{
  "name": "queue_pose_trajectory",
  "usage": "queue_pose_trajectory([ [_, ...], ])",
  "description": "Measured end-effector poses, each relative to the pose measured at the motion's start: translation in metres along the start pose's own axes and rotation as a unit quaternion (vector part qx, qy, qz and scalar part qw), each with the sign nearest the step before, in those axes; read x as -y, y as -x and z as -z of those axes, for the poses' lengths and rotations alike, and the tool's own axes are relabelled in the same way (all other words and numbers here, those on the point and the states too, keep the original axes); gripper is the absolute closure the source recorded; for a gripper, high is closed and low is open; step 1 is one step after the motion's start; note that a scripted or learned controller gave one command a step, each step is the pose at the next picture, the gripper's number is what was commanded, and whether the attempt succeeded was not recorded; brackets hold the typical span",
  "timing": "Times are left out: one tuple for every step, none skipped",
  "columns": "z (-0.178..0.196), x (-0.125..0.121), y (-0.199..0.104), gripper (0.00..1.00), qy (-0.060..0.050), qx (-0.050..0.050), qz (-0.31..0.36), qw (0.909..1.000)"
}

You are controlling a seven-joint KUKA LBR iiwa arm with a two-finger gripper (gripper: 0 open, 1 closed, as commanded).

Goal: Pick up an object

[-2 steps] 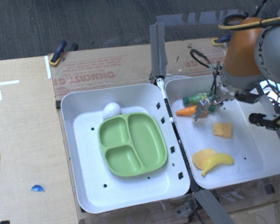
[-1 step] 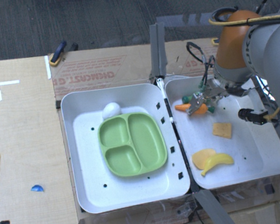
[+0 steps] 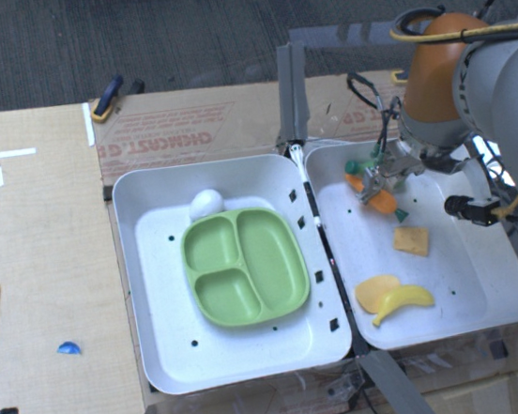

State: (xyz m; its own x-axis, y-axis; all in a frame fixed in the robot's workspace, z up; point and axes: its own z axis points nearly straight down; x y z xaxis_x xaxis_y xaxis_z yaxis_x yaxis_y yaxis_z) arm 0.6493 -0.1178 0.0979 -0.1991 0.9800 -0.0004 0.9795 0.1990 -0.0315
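Observation:
My gripper (image 3: 381,181) hangs low over the back left part of the right bin (image 3: 499,307). It is right on top of an orange carrot-like toy (image 3: 382,202) with a green top (image 3: 356,168), and the gripper body hides the toy's middle. A tan block (image 3: 412,242) lies a little nearer the front. A yellow banana (image 3: 404,301) rests against a yellow round piece (image 3: 376,291) at the bin's front.
The left bin (image 3: 152,291) holds a green divided plate (image 3: 246,265) and a white ball (image 3: 206,202) at the plate's back edge. A black cable and a black fitting (image 3: 468,209) hang beside the wrist on the right. The divider between the bins (image 3: 318,241) lies just left of the gripper.

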Motion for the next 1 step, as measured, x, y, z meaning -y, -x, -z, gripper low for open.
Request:
queue_pose_trajectory([
  [0.0927, 0.028, -0.069, 1.0, 0.015, 0.0, -0.009, 0.9999],
])
